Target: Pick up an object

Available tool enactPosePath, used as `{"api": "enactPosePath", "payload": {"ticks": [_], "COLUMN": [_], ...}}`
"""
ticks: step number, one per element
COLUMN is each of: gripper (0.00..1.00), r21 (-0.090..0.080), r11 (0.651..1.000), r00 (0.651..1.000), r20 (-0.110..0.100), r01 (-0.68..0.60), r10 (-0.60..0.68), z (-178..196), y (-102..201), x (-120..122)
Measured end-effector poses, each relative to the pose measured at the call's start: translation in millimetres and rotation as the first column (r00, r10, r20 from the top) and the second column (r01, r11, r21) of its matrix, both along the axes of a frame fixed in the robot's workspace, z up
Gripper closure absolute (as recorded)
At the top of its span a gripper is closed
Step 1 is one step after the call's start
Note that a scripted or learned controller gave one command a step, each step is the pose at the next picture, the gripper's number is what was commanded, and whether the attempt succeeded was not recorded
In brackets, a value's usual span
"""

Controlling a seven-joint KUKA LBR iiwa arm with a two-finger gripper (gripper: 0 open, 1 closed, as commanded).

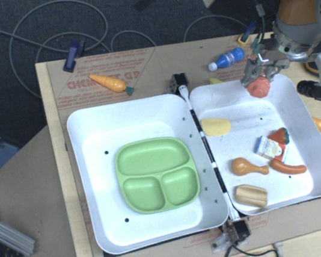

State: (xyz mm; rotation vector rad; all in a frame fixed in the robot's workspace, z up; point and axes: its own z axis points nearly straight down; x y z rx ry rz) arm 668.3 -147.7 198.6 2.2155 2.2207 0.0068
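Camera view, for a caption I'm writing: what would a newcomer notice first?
Likely the green divided plate, alone in the left bin. Next, the gripper at the right bin's far edge, with a red lump right beneath it. Toy foods cluster nearer in that bin, among them a drumstick.

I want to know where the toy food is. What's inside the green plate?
Nothing sits in the green plate; all three sections show bare. The toy food lies in the right bin instead. What is under the plate stays covered.

Green tray, white bins, orange carrot, seemingly pinkish-red lump
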Motion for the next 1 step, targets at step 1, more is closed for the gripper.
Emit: {"api": "enactPosePath", "payload": {"ticks": [1], "gripper": [1.00], "r21": [0.000], "r11": [1.000], "r00": [1.000], "r20": [-0.005], "r01": [0.001], "r10": [-0.001], "z": [38.5], "y": [86.3], "x": [-14.1]}}
